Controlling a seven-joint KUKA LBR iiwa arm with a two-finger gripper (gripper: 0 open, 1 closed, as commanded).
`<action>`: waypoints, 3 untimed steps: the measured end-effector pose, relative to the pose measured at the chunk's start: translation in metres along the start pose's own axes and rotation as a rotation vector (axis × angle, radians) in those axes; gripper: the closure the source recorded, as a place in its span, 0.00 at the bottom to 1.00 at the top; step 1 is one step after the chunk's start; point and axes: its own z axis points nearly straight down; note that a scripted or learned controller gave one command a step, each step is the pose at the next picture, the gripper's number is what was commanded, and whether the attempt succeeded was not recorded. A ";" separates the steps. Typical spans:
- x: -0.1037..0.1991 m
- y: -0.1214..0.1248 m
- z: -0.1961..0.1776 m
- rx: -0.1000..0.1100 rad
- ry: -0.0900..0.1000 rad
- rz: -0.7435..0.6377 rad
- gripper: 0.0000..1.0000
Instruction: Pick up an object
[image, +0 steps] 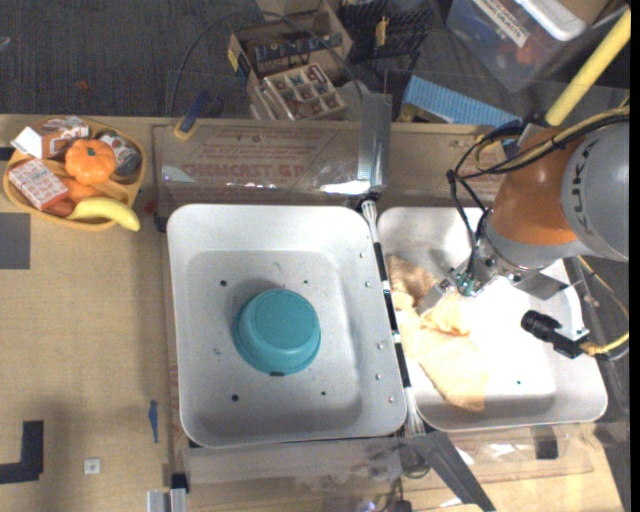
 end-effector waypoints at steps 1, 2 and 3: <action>-0.077 0.000 -0.001 0.006 0.005 -0.181 0.00; -0.052 0.051 0.002 0.012 0.004 -0.013 0.00; -0.031 0.042 0.001 0.000 0.001 -0.083 0.00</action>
